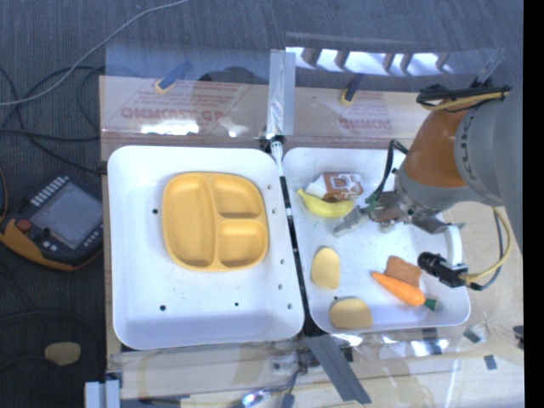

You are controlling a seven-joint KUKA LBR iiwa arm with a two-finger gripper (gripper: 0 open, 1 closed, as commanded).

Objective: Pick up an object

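Observation:
The right bin [442, 317] holds a yellow banana [321, 204], a brown and white packet [342, 185], a pale yellow lemon-like piece [325, 268], a tan rounded piece [350, 314], an orange carrot [399, 290] and a reddish-brown block [405, 270]. My gripper [359, 217] reaches in from the right, low over the bin, just right of the banana's end and below the packet. I see nothing held in it.
The left bin [136, 313] carries a yellow compartment plate [215, 220]. A ridge [289, 236] divides the two bins. The grey and orange arm [450, 160] covers the right bin's upper right part. A black cable end [442, 268] hangs by the block.

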